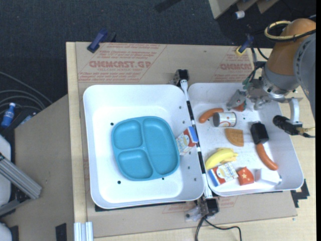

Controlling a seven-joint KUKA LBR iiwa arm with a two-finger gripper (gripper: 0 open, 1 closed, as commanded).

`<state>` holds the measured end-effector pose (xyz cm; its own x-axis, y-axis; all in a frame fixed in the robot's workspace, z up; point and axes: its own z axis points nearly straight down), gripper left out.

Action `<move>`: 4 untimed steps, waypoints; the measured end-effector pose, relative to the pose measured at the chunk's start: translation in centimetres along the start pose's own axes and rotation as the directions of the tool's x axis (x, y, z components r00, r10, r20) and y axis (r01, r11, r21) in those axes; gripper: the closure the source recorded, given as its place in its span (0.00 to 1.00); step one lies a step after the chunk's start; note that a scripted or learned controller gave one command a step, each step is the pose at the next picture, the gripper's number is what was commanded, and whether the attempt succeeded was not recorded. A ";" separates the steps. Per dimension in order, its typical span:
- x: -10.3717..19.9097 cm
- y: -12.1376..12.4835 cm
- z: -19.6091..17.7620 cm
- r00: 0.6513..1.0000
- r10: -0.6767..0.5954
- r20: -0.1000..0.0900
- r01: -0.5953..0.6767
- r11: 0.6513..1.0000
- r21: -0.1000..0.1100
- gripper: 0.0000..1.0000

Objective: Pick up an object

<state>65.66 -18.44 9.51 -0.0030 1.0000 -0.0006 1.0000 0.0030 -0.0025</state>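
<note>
**Me:** Camera view shows my arm [288, 54] at two o'clock, over the right bin [296, 159]. The gripper [244, 98] hangs near the bin's top edge. I cannot tell if it is apart or together.

**Helper:** What will you grab?

**Me:** The can [224, 119], I think. It lies just beside a sausage [210, 114], at about seven o'clock from the gripper.

**Helper:** How do you do it well?

**Me:** Go down slowly, right over the can, so the sausage is not pushed. The banana [220, 157] and the blue tray [145, 147] at nine o'clock can wait.
</note>
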 end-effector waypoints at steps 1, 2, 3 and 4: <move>0.0 0.1 -1.1 1.000 -0.001 0.001 0.001 1.000 -0.002 1.00; 0.0 0.1 -1.0 1.000 -0.001 0.001 0.001 1.000 -0.001 0.00; 3.4 1.0 1.0 1.000 0.002 -0.002 -0.002 1.000 -0.001 0.00; 3.4 1.1 -0.1 1.000 0.001 0.000 -0.001 1.000 -0.002 1.00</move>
<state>66.72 -15.07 9.57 -0.0025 1.0000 -0.0006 1.0000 0.0025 -0.0007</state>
